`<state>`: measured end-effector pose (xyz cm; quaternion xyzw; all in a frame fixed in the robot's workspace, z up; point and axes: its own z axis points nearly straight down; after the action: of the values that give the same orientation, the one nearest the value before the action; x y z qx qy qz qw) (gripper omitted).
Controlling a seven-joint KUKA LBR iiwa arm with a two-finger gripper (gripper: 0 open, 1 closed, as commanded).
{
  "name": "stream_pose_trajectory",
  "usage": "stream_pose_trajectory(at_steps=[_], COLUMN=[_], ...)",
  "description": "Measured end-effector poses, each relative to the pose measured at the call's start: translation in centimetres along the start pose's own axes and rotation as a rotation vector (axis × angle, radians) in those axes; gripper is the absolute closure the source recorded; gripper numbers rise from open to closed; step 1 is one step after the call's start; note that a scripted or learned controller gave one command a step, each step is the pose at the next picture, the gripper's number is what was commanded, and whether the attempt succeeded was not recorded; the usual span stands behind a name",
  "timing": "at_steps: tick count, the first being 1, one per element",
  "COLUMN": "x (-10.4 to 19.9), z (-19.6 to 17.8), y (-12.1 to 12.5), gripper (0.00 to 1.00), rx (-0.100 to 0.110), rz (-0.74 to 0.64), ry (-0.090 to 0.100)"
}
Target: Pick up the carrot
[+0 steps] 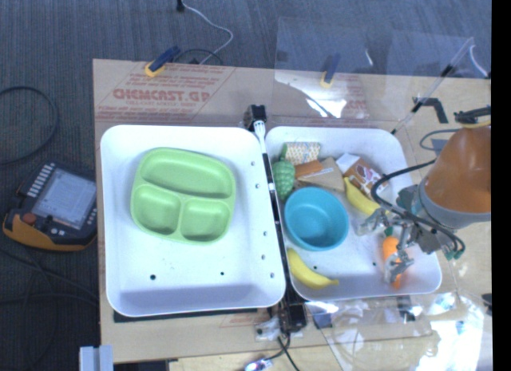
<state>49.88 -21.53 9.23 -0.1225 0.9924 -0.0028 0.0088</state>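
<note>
The carrot (390, 259) lies in the near right corner of the right bin (415, 283), orange, and runs roughly from far to near. The gripper (397, 243) is directly over the carrot's far end, its metal fingers spread on both sides of the carrot. Whether the fingers press on the carrot cannot be told, since cables and the wrist cover the contact. The arm (463, 174) enters from the right with its orange band above the bin's right wall.

Left of the gripper stands a blue bowl (318, 218). One banana (358, 194) lies between bowl and gripper; a second banana (310, 270) lies near the bowl's near side. The left bin (120, 282) holds a green divided plate (184, 195). Both bins rest on the desk (160, 94).
</note>
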Motion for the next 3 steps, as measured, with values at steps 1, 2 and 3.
stream_pose_trajectory(at_steps=[1, 2, 3], x=[-0.3, 0.1, -0.2], z=[0.0, 0.0, -1.2], y=[2.2, 2.8, 2.7], gripper=[0.0, 0.0, 1.0], rx=[0.007, 0.004, 0.008], rz=[0.358, 0.563, 0.562], ry=[0.002, -0.002, -0.009])
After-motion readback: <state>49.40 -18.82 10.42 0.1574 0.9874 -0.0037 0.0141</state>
